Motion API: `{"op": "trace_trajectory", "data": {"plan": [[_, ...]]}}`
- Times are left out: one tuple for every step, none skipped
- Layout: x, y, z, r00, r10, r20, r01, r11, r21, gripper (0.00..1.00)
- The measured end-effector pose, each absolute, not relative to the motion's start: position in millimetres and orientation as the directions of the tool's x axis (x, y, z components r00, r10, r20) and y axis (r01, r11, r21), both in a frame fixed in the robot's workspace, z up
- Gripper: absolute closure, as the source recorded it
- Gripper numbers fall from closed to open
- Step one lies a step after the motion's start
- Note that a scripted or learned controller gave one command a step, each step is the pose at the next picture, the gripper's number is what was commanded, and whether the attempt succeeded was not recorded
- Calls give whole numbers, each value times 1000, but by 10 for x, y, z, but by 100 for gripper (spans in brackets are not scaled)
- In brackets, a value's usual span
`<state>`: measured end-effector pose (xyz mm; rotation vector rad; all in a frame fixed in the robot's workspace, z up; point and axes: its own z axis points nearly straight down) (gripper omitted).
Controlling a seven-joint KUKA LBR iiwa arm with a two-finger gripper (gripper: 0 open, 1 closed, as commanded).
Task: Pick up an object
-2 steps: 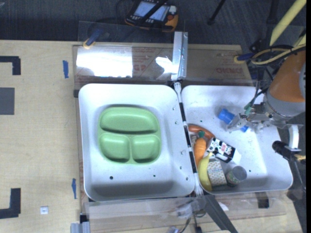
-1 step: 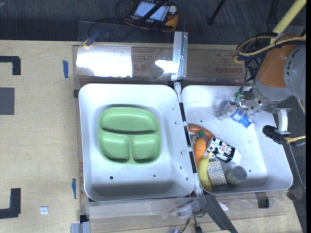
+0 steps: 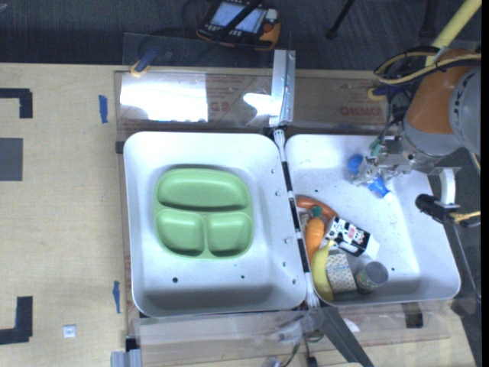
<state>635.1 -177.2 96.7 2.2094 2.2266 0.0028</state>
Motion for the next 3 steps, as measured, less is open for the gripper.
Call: {"op": "trace_trajectory", "data": {"plan": [[6479,-1400,2069,56,998,-1,998,-56,2,100],[6677,-1676,2288,216,976,-2,976,-216,3,100],[5878,-1173,2035,239,971,0,971,-239,-2,100]]}}
